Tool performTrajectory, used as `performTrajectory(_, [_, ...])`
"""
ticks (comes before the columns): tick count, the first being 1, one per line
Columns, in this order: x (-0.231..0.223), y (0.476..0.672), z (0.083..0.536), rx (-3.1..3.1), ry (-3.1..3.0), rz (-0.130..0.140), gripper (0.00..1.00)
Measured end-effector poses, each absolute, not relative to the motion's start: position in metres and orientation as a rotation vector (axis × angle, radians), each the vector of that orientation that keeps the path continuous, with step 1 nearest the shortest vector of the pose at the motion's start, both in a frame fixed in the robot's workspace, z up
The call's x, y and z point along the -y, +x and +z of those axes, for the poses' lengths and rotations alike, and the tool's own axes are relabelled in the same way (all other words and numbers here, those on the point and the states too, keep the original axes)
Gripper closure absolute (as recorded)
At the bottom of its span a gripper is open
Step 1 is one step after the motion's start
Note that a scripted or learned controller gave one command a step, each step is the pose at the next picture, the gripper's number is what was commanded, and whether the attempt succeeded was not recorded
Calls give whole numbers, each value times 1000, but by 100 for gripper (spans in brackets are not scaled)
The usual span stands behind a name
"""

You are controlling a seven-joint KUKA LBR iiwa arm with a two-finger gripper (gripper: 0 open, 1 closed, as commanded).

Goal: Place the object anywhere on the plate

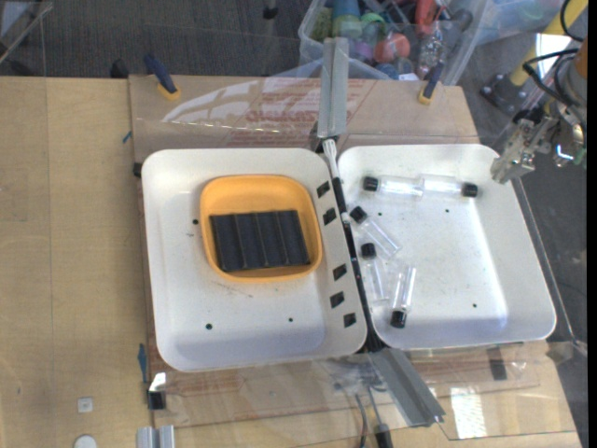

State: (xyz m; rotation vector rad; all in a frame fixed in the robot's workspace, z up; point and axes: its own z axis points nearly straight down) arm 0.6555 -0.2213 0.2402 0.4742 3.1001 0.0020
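Orange plate (207,194) sits in the left bin (168,306) with a ribbed black block (259,240) already on it, while clear tubes (396,292) with black caps lie scattered in the right bin (485,278). At the right bin's far right corner the gripper (516,160) hangs above the rim, pinching nothing I can see; whether it is spread cannot be told. If a tube is the target, it should drop squarely over one lying apart from its neighbours, across its width.

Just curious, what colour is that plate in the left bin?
The plate is yellow-orange, seen in the camera view, with a black ridged block on it.
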Motion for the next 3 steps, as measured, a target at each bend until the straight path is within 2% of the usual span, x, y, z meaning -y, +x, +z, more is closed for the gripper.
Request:
performTrajectory(1, [222,656,241,-3099,475,2,0])
performTrajectory(2, [220,660,237,-3114,354,1,0])
performTrajectory(3, [222,660,249,-3126,-166,-1,0])
